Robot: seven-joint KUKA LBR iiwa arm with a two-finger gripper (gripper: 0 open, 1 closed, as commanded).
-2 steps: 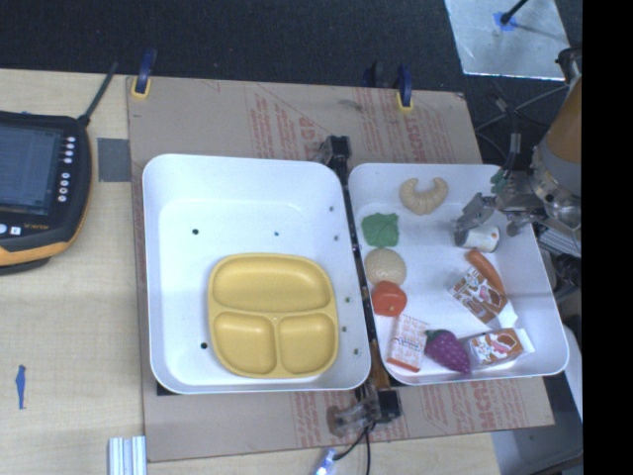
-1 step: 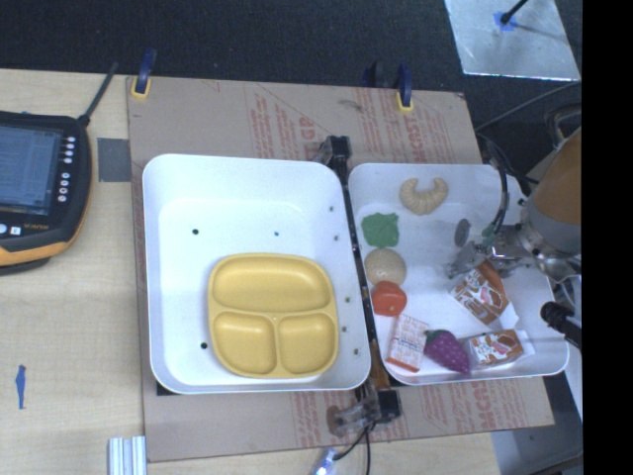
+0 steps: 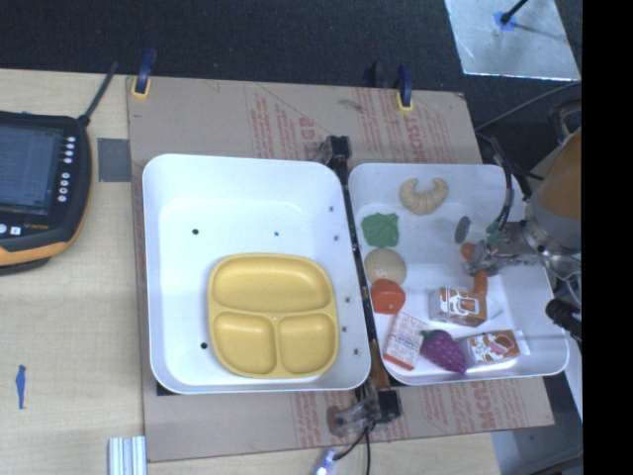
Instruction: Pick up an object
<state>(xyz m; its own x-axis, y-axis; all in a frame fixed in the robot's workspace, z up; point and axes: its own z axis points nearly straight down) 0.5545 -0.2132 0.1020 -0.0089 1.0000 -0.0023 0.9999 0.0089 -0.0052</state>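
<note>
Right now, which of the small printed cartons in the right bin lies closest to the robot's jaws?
The orange-and-white carton just below the gripper; the red-and-white carton and the carton by the bin's bottom edge lie farther off.

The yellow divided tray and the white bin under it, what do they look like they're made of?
The yellow divided tray looks like molded plastic with a matte finish: uniform color, rounded compartment ridges, no bright glare. The white bin seems to be smooth plastic too, slightly glossier, with rounded corners and small dark holes in its floor.
</note>
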